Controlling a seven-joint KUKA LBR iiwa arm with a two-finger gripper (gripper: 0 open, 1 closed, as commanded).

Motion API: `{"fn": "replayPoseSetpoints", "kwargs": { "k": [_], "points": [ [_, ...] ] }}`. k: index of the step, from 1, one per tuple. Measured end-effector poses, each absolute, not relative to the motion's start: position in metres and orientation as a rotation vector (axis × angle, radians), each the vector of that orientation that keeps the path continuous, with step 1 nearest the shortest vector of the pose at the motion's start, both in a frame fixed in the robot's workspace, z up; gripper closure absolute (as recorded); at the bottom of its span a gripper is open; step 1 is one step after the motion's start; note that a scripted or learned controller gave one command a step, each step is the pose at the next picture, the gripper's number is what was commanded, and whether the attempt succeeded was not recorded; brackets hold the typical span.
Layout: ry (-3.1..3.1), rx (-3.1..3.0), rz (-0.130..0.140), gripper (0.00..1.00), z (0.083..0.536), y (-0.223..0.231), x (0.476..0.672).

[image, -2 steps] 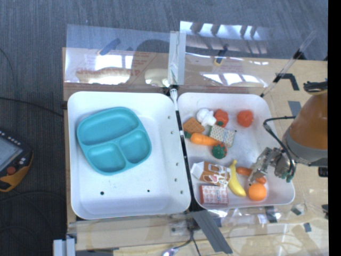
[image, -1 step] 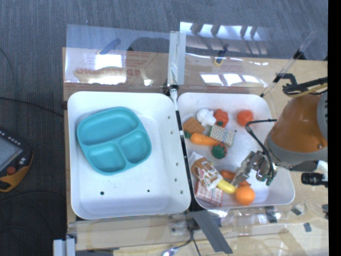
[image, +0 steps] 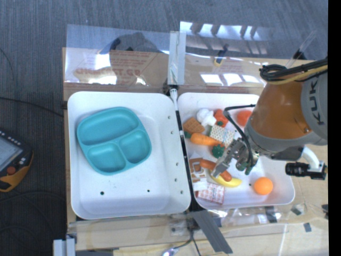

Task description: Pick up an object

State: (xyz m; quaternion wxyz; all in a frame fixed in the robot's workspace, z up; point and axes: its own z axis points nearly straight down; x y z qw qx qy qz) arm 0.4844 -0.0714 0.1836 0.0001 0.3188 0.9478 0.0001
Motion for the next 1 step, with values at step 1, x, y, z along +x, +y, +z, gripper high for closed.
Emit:
{"fn": "replayPoseSetpoints", "kwargs": {
  "k": [1],
  "points": [
    [2.987, 0.974, 0.0, 1.0, 0.2293, -0.0006, 0.4845]
  ]
}}
